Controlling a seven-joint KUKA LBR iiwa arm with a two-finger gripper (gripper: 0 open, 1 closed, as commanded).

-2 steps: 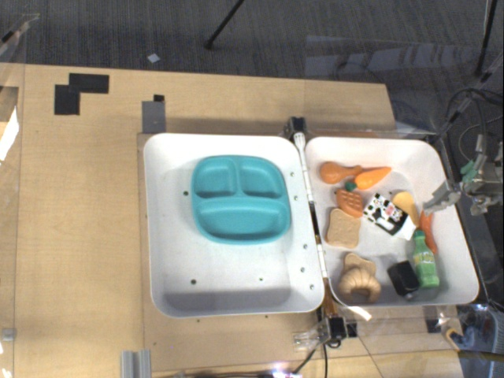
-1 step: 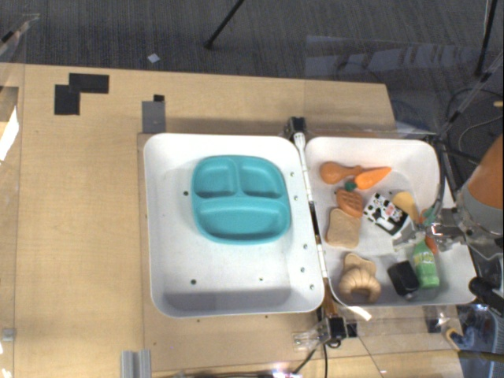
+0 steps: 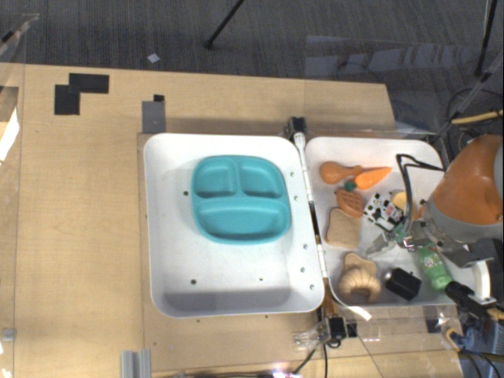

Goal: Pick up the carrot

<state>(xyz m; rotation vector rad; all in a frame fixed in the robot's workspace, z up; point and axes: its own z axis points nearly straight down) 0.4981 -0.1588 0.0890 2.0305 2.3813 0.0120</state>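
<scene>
The carrot [image 3: 372, 178] is orange with a small green tip and lies near the far edge of the right bin [image 3: 417, 143]. It rests beside a tan drumstick-shaped toy [image 3: 339, 170]. My gripper [image 3: 384, 240] reaches in from the right and hangs low over the middle of the same bin, nearer the camera than the carrot and apart from it. The arm's orange band [image 3: 476, 181] sits above the wrist at the right edge and hides part of the bin.
Around the gripper lie a tan bread slice [image 3: 341, 228], a brown ridged piece [image 3: 350, 203], a bun [image 3: 358, 279], a black block [image 3: 402, 283] and a green bottle [image 3: 432, 265]. The left bin [image 3: 169, 235] holds a teal divided plate [image 3: 238, 197].
</scene>
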